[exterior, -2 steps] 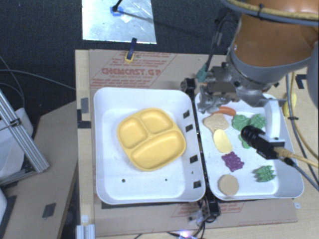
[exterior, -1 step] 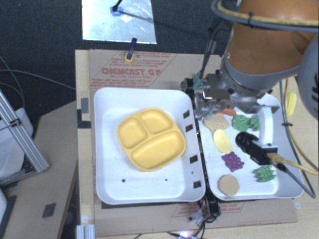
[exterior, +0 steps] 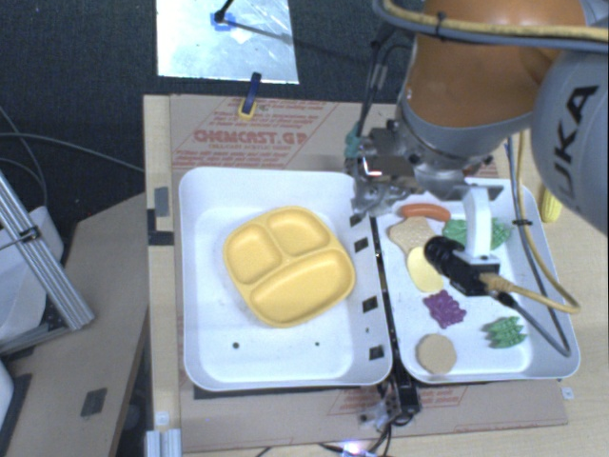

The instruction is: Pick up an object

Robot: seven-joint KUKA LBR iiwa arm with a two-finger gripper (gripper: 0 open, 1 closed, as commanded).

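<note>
Gripper (exterior: 373, 196) hangs over the ridge between the bins, at frame centre; its grip cannot be told. Yellow tray (exterior: 288, 265) fills the left bin's (exterior: 205, 355) middle.

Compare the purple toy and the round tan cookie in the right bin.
The purple toy is knobbly and irregular, like a grape cluster; the round tan cookie is smooth and disc-shaped. The toy lies nearer the bin's middle; the cookie sits near its front edge. Both rest loose, untouched, in the right bin.

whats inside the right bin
Right bin: an orange sausage, purple grapes, round cookie and green leafy piece. The arm covers its upper part.
</note>
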